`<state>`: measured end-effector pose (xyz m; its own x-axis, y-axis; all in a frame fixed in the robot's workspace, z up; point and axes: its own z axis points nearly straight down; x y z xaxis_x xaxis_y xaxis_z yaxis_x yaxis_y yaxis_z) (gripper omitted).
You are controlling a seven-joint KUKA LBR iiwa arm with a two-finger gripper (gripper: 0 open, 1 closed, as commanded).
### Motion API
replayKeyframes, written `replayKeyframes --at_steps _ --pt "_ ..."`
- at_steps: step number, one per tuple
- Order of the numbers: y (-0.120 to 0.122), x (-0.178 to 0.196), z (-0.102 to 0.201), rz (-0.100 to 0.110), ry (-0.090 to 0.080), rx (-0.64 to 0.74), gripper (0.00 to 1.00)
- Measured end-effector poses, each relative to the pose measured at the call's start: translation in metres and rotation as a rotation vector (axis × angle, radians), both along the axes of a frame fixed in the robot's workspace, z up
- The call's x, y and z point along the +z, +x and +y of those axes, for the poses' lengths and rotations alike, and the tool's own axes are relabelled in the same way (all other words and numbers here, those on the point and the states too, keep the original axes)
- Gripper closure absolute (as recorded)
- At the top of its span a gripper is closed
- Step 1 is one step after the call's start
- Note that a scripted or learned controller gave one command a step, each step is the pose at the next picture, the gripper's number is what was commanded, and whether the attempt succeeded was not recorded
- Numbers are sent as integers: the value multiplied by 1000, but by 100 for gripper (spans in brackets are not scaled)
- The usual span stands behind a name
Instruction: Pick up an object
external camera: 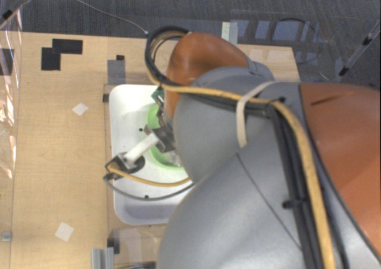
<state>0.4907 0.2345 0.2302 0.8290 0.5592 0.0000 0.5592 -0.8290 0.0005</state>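
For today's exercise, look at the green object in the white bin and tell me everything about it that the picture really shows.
The green object is light green and smooth, perhaps plastic, with a curved edge. Two parts of it show: a rounded patch low in the white bin, and a narrower strip higher up beside the arm. The arm's wrist and a white fitting cover the rest, so its full shape and whether anything grips it cannot be told. It seems to lie on the bin floor, towards the bin's right side.

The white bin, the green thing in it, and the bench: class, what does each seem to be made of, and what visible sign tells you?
Bin: probably moulded plastic, smooth and faintly glossy, with rounded corners. Green thing: likely plastic or rubber, going by its bright even colour, though the arm mostly hides it, so this is uncertain. Bench: looks like pale wood or wood laminate, matt, with faint grain.
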Motion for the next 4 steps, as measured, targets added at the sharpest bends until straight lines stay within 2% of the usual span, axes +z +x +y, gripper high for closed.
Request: replayKeyframes --at_steps 1,2,3,4 --pt "-4 -24 0 1 2 -390 100" --pt "-3 46 -5 -3 3 -17 100" --pt "-5 -14 0 3 -2 -189 100" --pt "-3 168 0 -7 10 -389 100"
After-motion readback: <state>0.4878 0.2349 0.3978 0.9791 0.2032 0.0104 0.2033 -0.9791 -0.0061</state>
